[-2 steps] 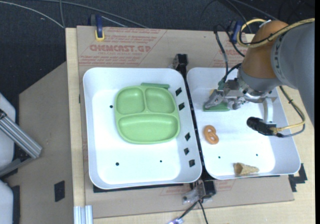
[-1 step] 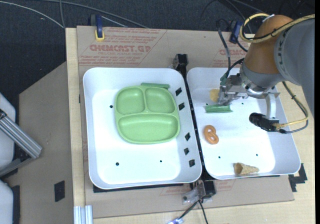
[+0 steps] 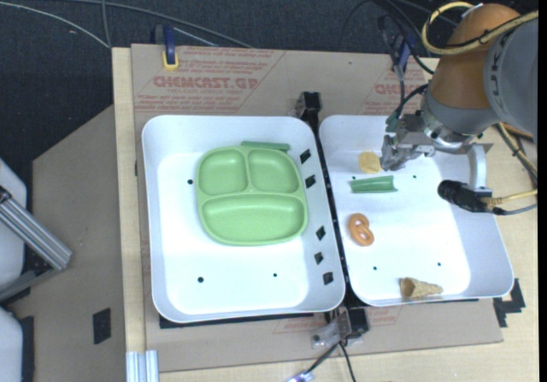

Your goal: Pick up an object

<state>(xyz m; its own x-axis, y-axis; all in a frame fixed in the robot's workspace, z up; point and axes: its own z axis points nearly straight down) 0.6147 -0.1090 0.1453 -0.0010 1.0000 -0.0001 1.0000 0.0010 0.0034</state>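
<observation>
The right bin [image 3: 466,239] holds a small yellow piece [image 3: 368,162], a flat green bar [image 3: 373,185], an orange pretzel-shaped ring [image 3: 361,230] and a tan wedge [image 3: 420,288] near the front rim. My gripper [image 3: 391,158] hangs low over the bin's far left part, just right of the yellow piece and right above the green bar's right end. Nothing visible is lifted off the bin floor. The arm's grey wrist and orange band [image 3: 470,64] rise behind it to the right.
The left bin [image 3: 171,235] carries a green divided plate [image 3: 252,196] with a thin green strip [image 3: 265,146] at its far edge. A black divider with clips [image 3: 320,201] runs between the bins. Cables [image 3: 479,194] trail at the right.
</observation>
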